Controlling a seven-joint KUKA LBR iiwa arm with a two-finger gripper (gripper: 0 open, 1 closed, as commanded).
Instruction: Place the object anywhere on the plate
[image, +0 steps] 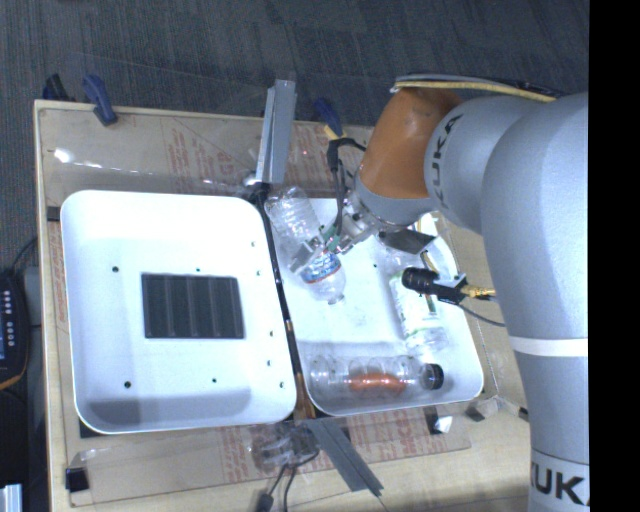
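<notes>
The left bin, at centre left of the frame, carries a dark ribbed plate lying flat in its middle. The right bin holds several clear plastic bottles: one along its lower wall with an orange-brown core and a dark cap, one lying lengthwise near the right wall, and a crumpled one at the upper left corner. A small clear bottle with a blue label lies just below the pincer, in the upper part of the right bin. The grey arm enters from the right, its orange band tilted toward the bin's top. I cannot tell how the pincer stands; the wrist hides much of it.
</notes>
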